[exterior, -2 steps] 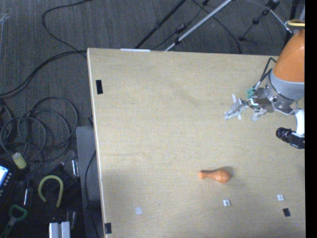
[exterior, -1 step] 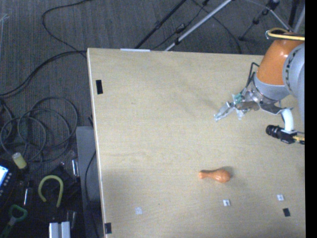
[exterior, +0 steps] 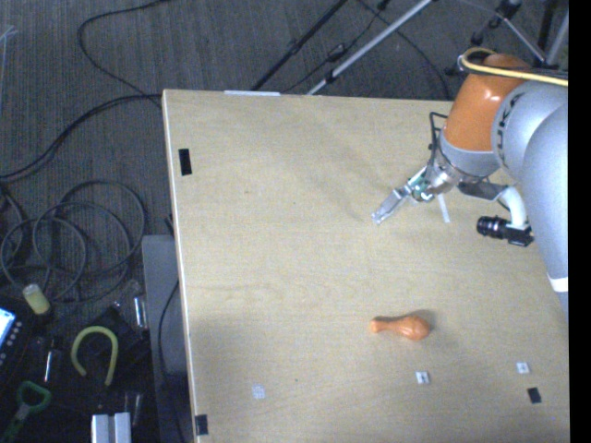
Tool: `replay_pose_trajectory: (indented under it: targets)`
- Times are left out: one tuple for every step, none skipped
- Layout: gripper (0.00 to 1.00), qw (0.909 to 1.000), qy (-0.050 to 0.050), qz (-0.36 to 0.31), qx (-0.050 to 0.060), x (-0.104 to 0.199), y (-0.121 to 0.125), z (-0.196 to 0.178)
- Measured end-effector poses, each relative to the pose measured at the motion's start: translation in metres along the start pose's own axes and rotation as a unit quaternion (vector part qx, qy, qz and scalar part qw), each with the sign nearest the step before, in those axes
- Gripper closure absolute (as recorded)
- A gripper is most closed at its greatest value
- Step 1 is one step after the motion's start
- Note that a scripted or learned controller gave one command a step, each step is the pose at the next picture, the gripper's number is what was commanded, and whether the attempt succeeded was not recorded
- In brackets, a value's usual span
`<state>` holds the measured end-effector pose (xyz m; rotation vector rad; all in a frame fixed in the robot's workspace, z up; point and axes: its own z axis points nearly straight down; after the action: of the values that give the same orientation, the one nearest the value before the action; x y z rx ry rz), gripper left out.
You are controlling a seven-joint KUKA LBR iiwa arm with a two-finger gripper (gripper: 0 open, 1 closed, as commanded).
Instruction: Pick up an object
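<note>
Clearly, the orange object lies well apart from the open, empty claw, nearer the surface's front edge, long axis along that edge.

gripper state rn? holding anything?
Gripper: open, nothing between its fingers. It sits over bare bench, apart from the orange object lying nearer the camera.
</note>
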<state>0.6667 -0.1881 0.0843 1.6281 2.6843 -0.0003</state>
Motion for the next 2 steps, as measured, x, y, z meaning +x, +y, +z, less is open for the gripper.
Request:
replay_pose_trajectory:
  targets:
    - [0.00, 0.9987, 0.000, -0.051, 0.001, 0.0401, 0.0230, 0.0000]
    - [1.00, 0.9987, 0.000, -0.051, 0.000, 0.0407, 0.0239, -0.0094]
